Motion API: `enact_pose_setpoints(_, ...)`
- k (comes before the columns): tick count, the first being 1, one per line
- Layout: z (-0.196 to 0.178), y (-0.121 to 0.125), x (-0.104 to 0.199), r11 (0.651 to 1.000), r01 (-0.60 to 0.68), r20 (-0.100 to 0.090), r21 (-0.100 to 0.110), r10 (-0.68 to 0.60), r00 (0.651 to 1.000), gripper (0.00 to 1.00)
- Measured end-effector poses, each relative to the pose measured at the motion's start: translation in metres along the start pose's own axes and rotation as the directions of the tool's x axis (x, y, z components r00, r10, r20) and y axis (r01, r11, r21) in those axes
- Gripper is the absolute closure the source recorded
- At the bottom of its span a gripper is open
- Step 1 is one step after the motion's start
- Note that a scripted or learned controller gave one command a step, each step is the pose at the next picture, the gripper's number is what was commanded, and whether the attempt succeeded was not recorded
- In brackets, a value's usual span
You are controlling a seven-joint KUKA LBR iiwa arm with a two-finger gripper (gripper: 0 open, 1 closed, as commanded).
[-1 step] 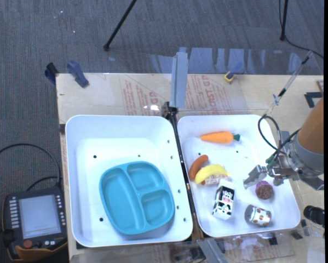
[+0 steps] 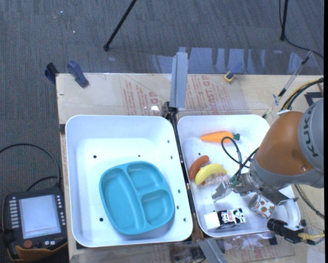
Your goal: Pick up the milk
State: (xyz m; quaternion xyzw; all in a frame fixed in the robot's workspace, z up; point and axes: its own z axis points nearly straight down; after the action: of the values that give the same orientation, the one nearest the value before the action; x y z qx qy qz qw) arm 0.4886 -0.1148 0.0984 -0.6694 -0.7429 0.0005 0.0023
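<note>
Item: milk carton [image 2: 225,218], lying flat at the right bin's [image 2: 188,126] near rim. Gripper [image 2: 228,189] hovers just above it; you cannot tell its finger state. Risk: banana [image 2: 211,173] close behind invites a mistaken grab.

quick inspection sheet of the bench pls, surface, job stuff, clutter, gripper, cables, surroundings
surface: two white bins side by side on the bench.
job's things: milk carton lying at the right bin's near edge.
clutter: carrot, sausage, banana, small printed cup in the right bin; blue divided plate in the left bin.
grippers: gripper above the milk carton, not holding it.
cables: black cable looping at the wrist.
surroundings: handheld control pad on the carpet, left.
</note>
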Motion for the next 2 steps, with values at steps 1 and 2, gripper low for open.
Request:
enact_pose_setpoints(1,0.012,-0.019,-0.057,0.937,0.351,0.001,-0.002,-0.351,0.937,0.00)
enact_pose_setpoints(2,-0.034,-0.010,0.024,0.821,0.570,0.002,-0.001,-0.570,0.821,0.00)
